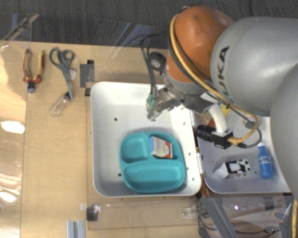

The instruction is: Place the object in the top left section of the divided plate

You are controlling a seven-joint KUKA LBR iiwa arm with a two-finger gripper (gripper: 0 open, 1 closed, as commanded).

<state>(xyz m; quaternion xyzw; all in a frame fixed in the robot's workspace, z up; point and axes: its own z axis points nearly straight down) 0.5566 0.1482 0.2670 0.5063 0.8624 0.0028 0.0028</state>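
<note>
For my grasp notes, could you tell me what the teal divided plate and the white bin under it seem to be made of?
The divided plate looks like moulded plastic: uniform teal, rounded ridges, soft satin sheen. The bin also seems plastic, possibly coated metal: smooth matte white with rounded corners.

Robot lab – KUKA arm (248,53); workbench (54,148) with pliers (32,69), scissors (64,66).

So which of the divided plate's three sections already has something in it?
The top right section of the teal divided plate: a small printed packet lies there. The top left section and the wide bottom section hold nothing.
</note>
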